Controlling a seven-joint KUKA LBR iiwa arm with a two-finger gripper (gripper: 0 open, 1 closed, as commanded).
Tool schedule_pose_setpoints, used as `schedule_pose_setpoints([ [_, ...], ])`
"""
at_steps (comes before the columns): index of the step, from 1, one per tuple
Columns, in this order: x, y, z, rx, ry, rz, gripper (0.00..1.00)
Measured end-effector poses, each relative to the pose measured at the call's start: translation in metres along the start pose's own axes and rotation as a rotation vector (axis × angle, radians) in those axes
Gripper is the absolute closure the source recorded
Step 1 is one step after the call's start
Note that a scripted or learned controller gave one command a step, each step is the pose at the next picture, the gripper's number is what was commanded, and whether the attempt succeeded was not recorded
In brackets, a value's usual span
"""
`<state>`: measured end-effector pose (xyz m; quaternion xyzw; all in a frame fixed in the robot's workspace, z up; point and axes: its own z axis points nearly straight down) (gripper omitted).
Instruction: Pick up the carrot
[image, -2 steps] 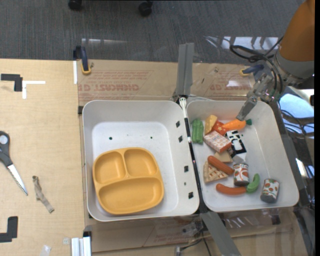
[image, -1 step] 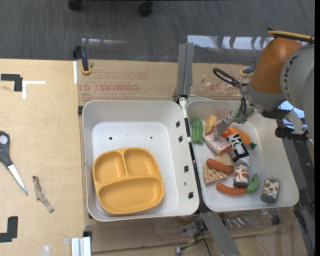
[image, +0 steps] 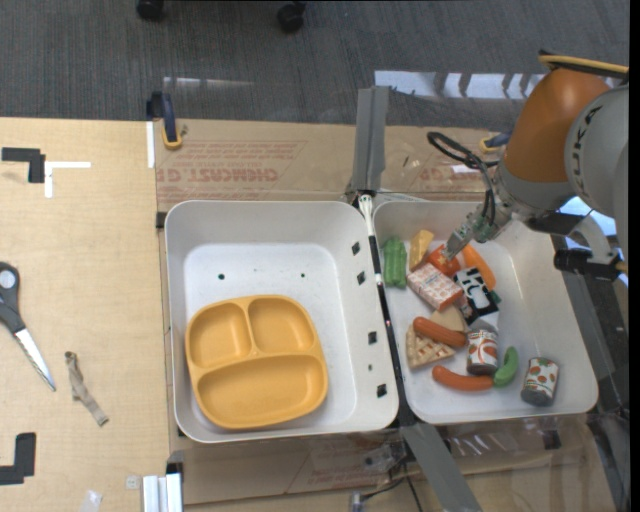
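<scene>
Carrot (image: 474, 262) slanting upper-left to lower-right

The pale wooden desk (image: 80, 300) carries two shallow white plastic bins (image: 265, 215), steel scissors (image: 20, 335) and a grey scrap (image: 88, 392).

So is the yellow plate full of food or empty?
Empty. The yellow plate lies in the left bin, and all three of its sections show bare yellow. The toy food is piled in the right bin.

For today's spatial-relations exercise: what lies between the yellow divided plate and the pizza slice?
In the camera view, the two bins' adjoining white walls lie between the yellow divided plate and the pizza slice, plus bare bin floor.
</scene>
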<state>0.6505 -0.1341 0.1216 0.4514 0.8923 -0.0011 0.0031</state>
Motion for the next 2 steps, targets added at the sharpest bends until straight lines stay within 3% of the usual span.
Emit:
schedule_pose_setpoints([
  [1,0.008,0.017,-0.067,-0.001,0.002,0.159,1.00],
  [2,0.080,-0.009,-0.072,-0.002,0.004,-0.214,1.00],
])
